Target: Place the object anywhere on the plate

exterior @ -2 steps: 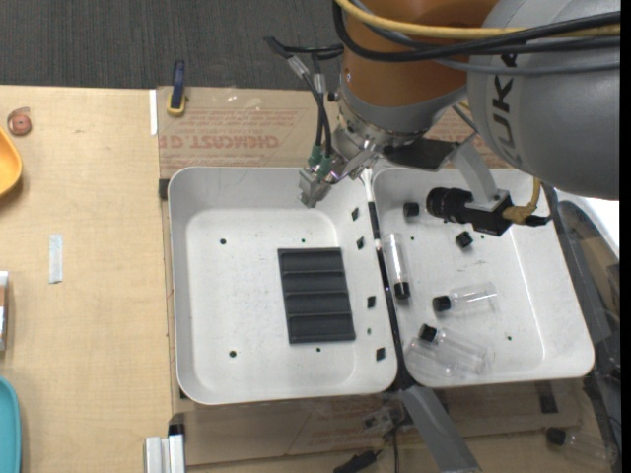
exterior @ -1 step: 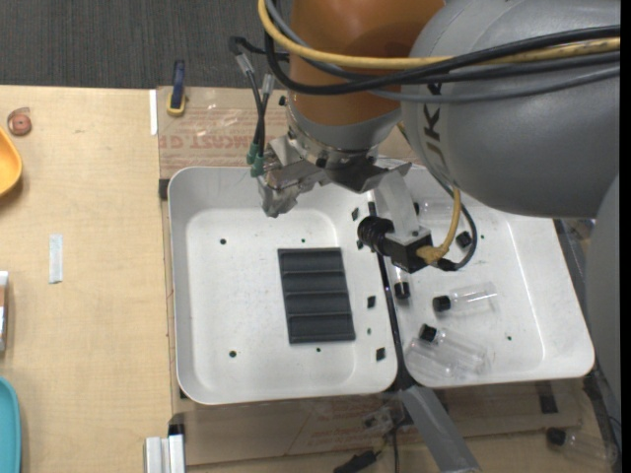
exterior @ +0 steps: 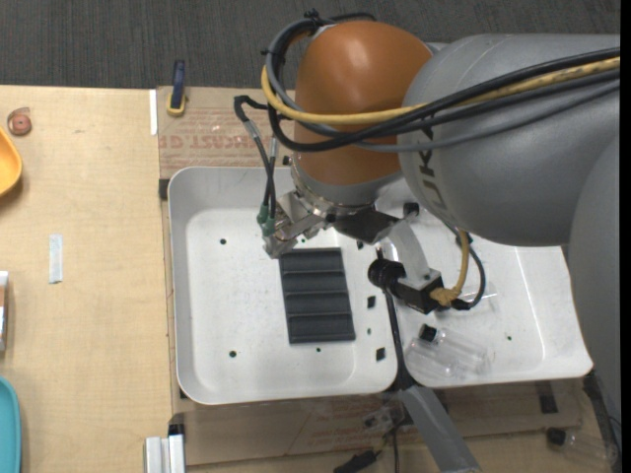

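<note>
I see the object [exterior: 317, 297], a flat black rectangular slab with crosswise ridges, lying flat on the floor of the left white bin [exterior: 212, 294]; its long side runs roughly top to bottom (slightly tilted); its upper end sits just under the arm's wrist.

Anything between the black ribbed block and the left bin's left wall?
Camera view: bare white floor lies between the black ribbed block and the left bin's left wall, apart from two small dark dots.
</note>
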Tool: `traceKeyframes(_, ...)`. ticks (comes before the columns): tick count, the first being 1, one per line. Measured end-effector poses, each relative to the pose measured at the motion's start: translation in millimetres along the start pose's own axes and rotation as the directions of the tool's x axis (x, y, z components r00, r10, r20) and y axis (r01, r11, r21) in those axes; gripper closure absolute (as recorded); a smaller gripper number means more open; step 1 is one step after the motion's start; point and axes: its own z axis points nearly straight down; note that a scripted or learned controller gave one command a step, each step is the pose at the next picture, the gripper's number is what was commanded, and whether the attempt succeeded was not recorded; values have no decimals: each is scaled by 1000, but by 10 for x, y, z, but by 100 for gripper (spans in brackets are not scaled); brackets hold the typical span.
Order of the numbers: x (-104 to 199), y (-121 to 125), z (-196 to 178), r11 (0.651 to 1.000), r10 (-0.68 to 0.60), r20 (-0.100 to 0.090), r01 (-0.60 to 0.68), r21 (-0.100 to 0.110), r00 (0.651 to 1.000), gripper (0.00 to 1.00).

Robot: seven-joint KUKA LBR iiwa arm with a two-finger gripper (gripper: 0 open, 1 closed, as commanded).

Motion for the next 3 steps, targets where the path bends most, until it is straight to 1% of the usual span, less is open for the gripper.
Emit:
traceKeyframes(1,-166,176,450,980,-198,-1,198,0,980,100)
traceKeyframes(2,37,225,593,965,-263,0,263,-1,965,100)
traceKeyframes(3,97,226,-477,936,-353,2,353,-3,936,100)
